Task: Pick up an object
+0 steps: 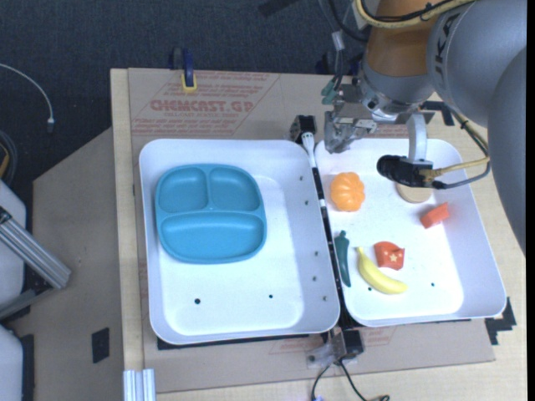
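The right bin [468,295] holds several toy foods: an orange pumpkin-like piece [347,191], a small red-orange block [434,216], a red piece [389,256], a yellow banana [380,276] and a dark green chili [342,257]. A beige object [412,194] lies partly under a black part near the bin's far side. My gripper [376,140] hangs over the far edge of the right bin, above and behind the orange piece. Its two grey fingers [334,136] stand wide apart with nothing between them.
The left bin [242,307] holds a blue divided plate [211,214]. A ridge [322,224] joins the two bins. My grey arm with its orange band [401,48] covers the upper right. A cardboard sheet [209,98] lies beyond the bins.
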Robot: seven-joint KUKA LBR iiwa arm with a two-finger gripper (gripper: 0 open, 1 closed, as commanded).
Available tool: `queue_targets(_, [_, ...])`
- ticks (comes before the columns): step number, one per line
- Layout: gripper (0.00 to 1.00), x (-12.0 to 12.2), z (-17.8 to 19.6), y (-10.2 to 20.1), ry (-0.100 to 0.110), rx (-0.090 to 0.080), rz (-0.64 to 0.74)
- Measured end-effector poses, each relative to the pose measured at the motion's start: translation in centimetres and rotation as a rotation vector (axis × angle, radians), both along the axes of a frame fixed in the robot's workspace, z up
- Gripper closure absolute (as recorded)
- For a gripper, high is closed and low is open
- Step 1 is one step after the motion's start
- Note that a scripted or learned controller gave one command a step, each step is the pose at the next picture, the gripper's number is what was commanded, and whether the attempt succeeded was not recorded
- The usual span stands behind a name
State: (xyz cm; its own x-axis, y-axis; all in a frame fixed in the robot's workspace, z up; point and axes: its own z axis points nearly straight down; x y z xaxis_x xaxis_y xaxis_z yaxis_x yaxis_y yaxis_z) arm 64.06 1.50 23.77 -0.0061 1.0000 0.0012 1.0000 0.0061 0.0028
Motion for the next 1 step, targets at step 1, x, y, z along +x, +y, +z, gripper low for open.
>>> queue_targets(1, [1.00, 0.20, -1.12, 4.89, 0.003, 0.000, -0.001])
